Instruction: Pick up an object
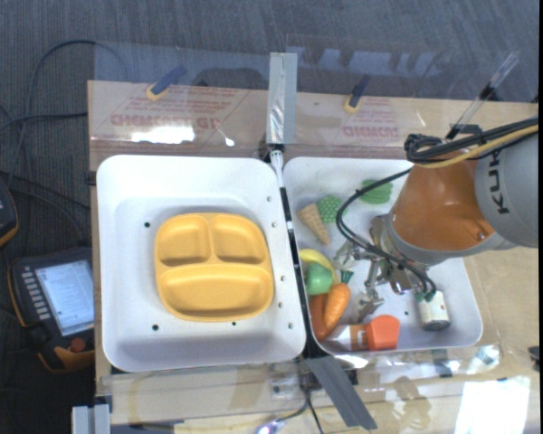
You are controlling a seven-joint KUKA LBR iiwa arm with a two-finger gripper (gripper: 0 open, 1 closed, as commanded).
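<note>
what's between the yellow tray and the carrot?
In the camera view, the bins' meeting rims lie between the yellow tray and the carrot, then a lime-green piece beside the carrot.

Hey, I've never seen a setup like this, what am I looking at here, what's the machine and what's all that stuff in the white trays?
One camera looks down on a bench with two white bins. The grey and orange shape on the right is a robot arm; its gripper hangs over the right bin, among toy food: a carrot, a green and yellow fruit, a cone, a small orange bottle and a white bottle. The left bin holds a yellow divided plate. I see nothing held in the gripper.
</note>
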